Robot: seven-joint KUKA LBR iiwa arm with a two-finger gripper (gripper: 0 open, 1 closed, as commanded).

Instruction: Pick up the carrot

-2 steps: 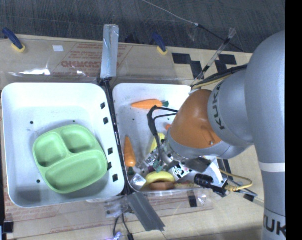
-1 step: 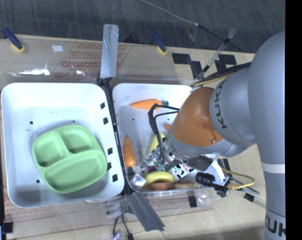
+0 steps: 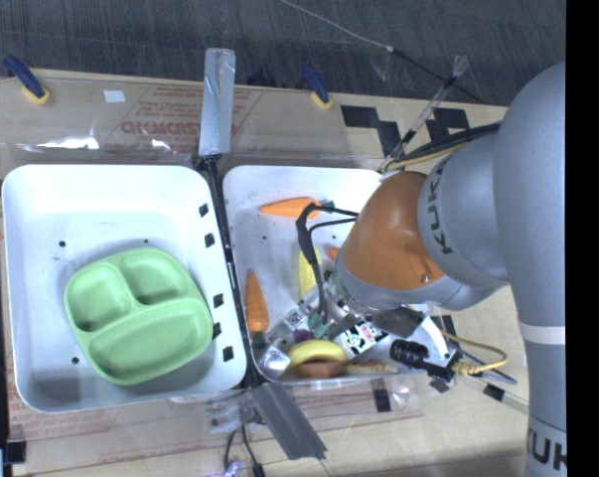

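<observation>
Green plate (image 3: 140, 311) in left bin (image 3: 21, 197) | carrot (image 3: 256, 302) lies along right bin's left wall: light, stiff, smooth, best gripped mid-length | tool (image 3: 324, 326) low beside it, grip state cannot be told

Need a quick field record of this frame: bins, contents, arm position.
left bin: holds a green divided plate
right bin: orange carrot along its left wall, second orange piece near the top, yellow banana at the bottom edge
arm: reaches in from the right, orange band over the right bin
hand: low in the right bin, near the banana; not on the carrot
</observation>
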